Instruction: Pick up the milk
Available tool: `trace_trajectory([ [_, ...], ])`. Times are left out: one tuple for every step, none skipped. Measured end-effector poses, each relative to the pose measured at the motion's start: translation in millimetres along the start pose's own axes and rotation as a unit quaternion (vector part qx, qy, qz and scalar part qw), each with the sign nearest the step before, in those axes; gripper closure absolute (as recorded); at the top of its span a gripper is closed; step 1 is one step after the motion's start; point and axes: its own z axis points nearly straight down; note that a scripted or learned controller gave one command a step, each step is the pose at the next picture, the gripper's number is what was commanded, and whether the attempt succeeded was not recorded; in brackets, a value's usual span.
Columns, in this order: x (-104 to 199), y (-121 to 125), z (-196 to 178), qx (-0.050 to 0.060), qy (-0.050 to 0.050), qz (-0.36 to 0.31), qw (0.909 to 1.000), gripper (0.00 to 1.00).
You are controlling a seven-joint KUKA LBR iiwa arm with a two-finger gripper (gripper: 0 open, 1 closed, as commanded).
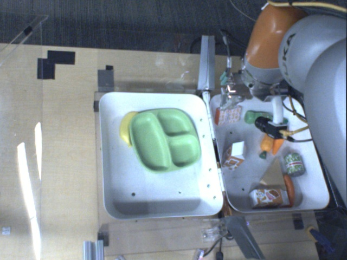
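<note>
The small white cardboard milk carton (236, 151) looks light and crushable, best pinched gently across its flat sides, while I cannot tell whether the grey gripper (232, 89) is open.

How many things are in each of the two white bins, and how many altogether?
Left bin: 2, the green tray and a yellow thing tucked under it.
Right bin: 7, the red-and-white packet, green bottle, carrot, small carton, round can, sausage, lying carton.
Total: 9 that I can make out.
</note>
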Motion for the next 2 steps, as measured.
trace_trajectory([
  [0,0,0,0.0,0.0,0.0,1.0,0.0],
  [-72,-27,99,0.0,-0.001,-0.023,0.9997,0.0],
])
